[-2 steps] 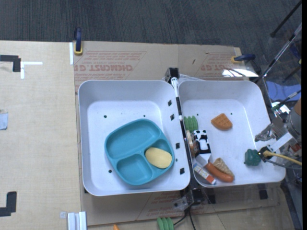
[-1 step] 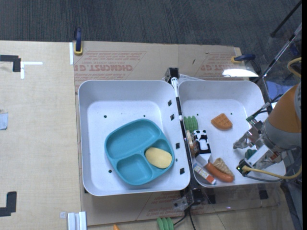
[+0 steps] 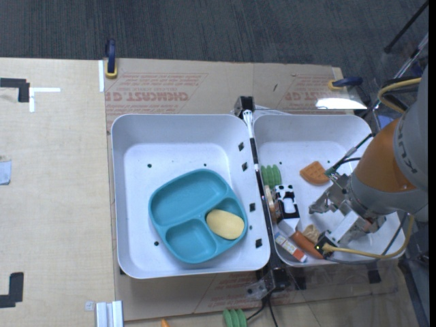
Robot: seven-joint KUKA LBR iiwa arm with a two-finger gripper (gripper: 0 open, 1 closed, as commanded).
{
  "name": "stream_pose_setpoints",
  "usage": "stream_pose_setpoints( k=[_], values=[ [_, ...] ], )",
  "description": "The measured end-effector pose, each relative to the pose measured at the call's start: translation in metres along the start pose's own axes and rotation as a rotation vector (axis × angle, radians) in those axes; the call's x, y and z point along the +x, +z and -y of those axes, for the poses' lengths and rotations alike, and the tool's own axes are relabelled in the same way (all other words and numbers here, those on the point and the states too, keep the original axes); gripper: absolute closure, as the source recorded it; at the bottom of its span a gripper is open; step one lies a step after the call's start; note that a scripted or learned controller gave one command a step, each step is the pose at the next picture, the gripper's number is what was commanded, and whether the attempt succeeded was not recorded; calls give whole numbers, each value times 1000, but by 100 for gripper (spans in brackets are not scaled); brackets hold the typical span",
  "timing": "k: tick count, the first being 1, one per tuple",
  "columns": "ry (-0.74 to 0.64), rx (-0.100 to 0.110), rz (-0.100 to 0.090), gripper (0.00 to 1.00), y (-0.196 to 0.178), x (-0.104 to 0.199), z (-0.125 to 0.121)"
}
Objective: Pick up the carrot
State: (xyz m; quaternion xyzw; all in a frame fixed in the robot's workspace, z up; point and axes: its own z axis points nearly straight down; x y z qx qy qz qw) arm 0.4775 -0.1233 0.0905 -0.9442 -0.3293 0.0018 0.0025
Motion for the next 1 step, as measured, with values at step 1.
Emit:
stream_pose_setpoints(
  k=[1],
  values=[
    [-295, -7, 1, 0, -1, 18, 21]
  ],
)
